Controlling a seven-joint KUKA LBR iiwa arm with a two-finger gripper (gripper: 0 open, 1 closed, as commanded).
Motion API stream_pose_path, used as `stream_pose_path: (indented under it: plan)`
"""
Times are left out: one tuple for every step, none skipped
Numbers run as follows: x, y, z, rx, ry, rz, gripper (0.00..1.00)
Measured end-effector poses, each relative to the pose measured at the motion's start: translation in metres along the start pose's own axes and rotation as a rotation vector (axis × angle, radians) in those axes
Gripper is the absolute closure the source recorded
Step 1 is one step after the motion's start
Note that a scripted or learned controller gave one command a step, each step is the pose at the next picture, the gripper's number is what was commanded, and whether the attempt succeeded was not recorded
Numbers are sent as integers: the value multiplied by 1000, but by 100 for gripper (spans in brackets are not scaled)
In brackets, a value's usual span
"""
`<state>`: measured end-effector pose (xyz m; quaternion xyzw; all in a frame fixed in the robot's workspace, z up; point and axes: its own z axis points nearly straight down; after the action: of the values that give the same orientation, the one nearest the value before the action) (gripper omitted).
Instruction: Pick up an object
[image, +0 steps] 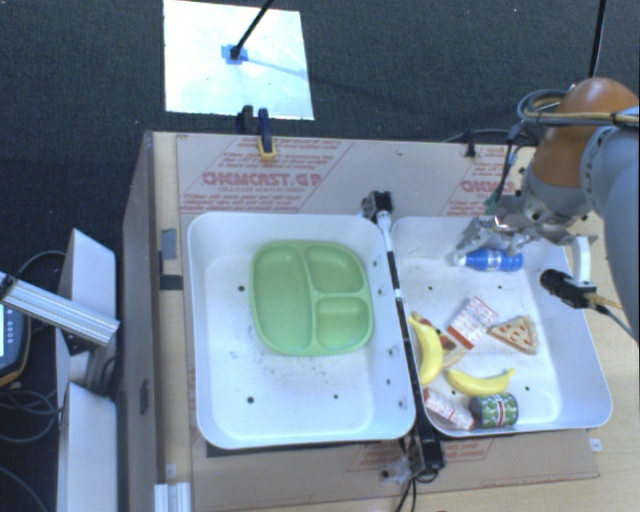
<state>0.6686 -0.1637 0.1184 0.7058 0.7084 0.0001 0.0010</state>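
My two-finger gripper (492, 240) hangs low over the far end of the right shallow white bin (580, 400), at the end of my grey arm (590, 170) with the orange band above the wrist. Whether it is clenched or released I cannot tell; the metal fingers blur into the bin's white floor.

Right under and just beside the gripper lies a small blue plastic bottle (493, 261) on its side, its white cap toward the divider between the bins. It looks to be touching the gripper's lower edge, but I cannot see it between the fingers, so I do not count it as grasped.

Nearer the camera from my tool, well apart from it, rest the other pieces: a red-and-white small carton (471, 322), a triangular toy pizza slice (516, 335) just to its right, a yellow banana (428, 352) against the divider, a second yellow banana (480, 381) below the carton, a green-labelled small can (494, 410) lying on its side, and a red-and-white flat packet (440, 407) beside it.

Across the divider, to my tool's far left, the left white bin (230, 420) holds a pale green plastic divided tray (310, 298), lying flat.
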Motion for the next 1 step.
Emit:
stream_pose_path:
  plan:
    - [-2,0,12,-14,-5,-1,0]
